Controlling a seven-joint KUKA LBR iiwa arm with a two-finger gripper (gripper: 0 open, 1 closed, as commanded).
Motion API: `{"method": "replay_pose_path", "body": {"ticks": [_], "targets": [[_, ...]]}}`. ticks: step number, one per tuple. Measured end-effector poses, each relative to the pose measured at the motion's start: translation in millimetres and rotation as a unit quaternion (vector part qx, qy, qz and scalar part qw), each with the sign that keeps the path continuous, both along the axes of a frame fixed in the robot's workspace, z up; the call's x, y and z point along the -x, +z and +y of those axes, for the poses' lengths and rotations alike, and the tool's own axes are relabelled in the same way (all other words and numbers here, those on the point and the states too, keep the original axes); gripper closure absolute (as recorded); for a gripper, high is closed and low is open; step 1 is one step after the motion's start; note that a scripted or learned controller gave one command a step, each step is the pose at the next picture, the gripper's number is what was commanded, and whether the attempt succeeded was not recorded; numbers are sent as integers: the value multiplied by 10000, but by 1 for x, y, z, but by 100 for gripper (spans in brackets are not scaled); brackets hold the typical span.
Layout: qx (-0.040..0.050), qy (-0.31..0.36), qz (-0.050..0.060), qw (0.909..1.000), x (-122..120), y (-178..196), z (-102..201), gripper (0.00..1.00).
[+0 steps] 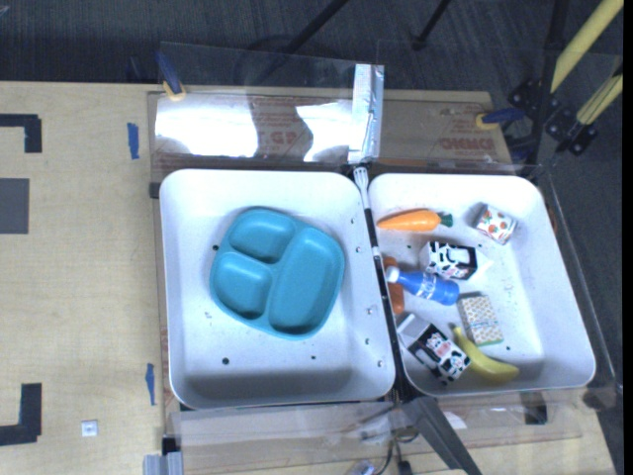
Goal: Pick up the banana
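The banana (485, 361) lies near the front edge of the right bin (566, 265), touching a black-and-white cow-patterned box (440, 351) on its left, with a small checkered box (480, 318) just behind it. A carrot (407, 221) lies near that bin's back edge. A blue divided plate (277, 270) sits in the left bin (188, 265)
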State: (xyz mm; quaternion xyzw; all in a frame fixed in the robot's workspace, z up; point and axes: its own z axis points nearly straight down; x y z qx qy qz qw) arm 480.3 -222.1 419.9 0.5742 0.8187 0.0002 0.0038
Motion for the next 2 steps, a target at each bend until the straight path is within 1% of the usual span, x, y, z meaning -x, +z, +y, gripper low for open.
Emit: {"method": "replay_pose_path", "body": {"ticks": [1,2], "targets": [[-7,-491,3,9988,-57,16,37,100],[9,-473,-29,9989,-59,27,38,100]]}}
